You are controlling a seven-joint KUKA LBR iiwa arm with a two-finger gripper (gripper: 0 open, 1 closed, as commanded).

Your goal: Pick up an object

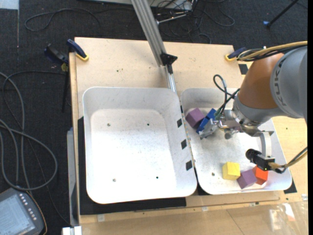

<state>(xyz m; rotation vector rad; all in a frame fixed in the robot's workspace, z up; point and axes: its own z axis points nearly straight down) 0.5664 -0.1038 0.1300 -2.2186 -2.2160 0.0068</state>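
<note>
Low in the right bin (274, 131), the pincer (204, 128) reaches beside the purple cube (194, 116), its grip unreadable, apparently mid-approach; next it must close squarely around that cube and lift.

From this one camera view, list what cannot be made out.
- Gripper: too small and cluttered to tell whether its fingers are open or shut, or whether it touches the purple block beside it.
- Orange block: partly covered by a black fitting on the arm.
- Right bin: its far right part is hidden under the arm.
- Arm: cut off by the right edge.
</note>
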